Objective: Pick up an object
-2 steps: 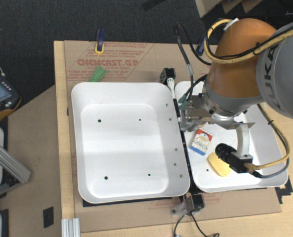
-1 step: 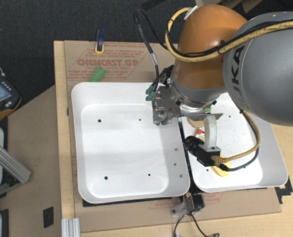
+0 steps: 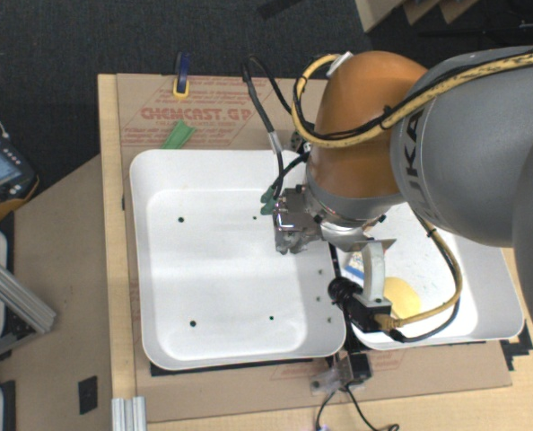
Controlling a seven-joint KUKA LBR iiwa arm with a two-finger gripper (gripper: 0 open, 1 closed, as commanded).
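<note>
Yellow rounded object (image 3: 403, 296), smooth white bin (image 3: 486, 293), metallic pincer (image 3: 287, 239)

Yellow rounded object (image 3: 405, 296) is lying flat in the right bin (image 3: 484, 302), near its front-left corner, left edge partly covered.

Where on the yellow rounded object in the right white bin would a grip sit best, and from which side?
Probably from straight above, closing across the yellow rounded object at its middle: it seems to lie low on the right white bin's floor, so a sideways approach offers little.
</note>
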